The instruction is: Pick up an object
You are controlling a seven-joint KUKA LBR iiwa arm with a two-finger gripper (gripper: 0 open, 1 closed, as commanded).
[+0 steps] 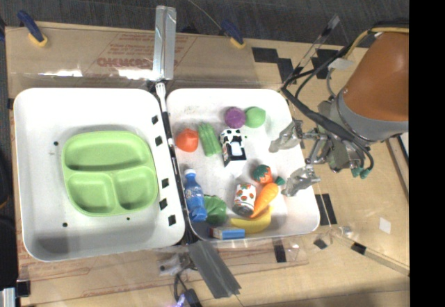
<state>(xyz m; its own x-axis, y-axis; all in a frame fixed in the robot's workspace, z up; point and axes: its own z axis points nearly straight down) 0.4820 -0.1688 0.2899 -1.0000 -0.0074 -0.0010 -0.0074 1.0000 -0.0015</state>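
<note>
Hand (292, 158) over the right bin's (208, 94) edge, fingers spread wide, holding nothing; carrot (264, 199) lies just below-left, long axis diagonal.

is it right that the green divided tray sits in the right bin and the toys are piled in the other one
Not quite. The camera view shows the green divided tray in the left bin; the toys, such as the purple ball and blue bottle, are piled in the right bin.

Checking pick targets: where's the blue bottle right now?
The blue bottle lies in the right bin, against its left wall toward the near end, below the orange ball and beside a dark green toy.
</note>
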